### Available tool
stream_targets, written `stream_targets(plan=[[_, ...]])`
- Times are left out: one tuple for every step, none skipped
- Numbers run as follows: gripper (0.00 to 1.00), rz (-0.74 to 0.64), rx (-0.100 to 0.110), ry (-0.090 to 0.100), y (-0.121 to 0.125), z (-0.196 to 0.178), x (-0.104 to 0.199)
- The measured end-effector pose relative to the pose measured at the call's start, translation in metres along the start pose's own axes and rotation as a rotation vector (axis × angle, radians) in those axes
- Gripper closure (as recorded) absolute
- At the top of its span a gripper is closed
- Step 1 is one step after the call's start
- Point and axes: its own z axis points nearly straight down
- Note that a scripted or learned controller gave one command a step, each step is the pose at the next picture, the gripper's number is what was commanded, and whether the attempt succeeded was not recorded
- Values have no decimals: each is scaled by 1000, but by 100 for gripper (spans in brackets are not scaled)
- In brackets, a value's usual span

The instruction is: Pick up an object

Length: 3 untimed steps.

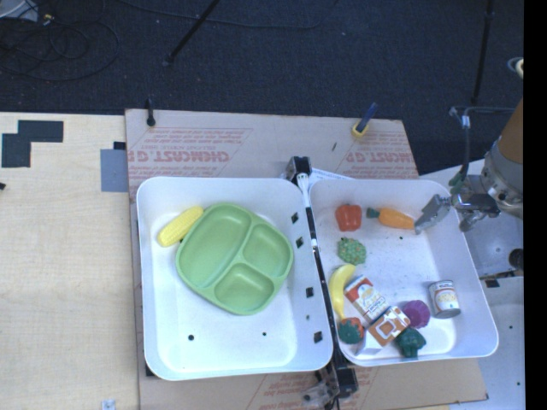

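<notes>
Camera view: arm reaches from right, gripper spread open beside carrot.

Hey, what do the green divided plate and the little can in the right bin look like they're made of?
Green divided plate: likely molded plastic, going by its uniform matte color and soft rounded compartment edges. Little can: looks like metal or metal-look plastic, with a silvery rim and a paper-like label; too small to settle.

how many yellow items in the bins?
2. A corn cob lies in the left bin, touching the green tray's upper-left edge. A banana lies in the right bin near the divider. More may hide under the pile.
</notes>
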Motion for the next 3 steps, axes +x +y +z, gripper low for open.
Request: stream_targets(plan=[[0,-1,0,0,60,127,14],[0,-1,0,0,67,137,-6],[0,-1,2,1,67,137,44]])
